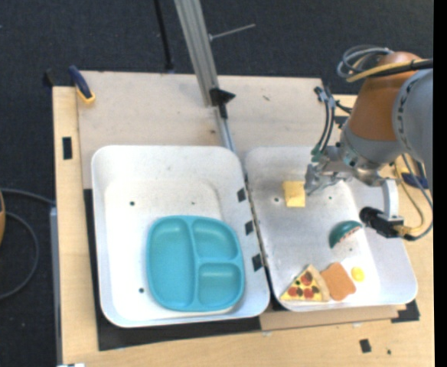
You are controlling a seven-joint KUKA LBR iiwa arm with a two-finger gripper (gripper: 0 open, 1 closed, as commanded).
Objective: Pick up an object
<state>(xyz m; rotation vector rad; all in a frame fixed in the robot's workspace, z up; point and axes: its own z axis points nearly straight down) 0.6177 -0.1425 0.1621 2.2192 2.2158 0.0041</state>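
My gripper [313, 180] hangs low over the upper part of the right bin [285, 228], just right of a yellow cheese block [294, 193] that lies on the bin floor. The fingers point down beside the block, close to its upper right corner. Farther down the right bin lie a dark green rounded piece [344, 233], a pizza slice [305, 286], an orange toy bread piece [337, 280] and a small yellow ball [357, 274]. The grey arm with its orange band [380, 105] reaches in from the right.
The left bin [132, 174] holds a teal divided plate [196, 264] in its lower half. A metal camera post [200, 52] rises behind the bins. Cables trail by the arm's wrist at the right edge of the right bin.
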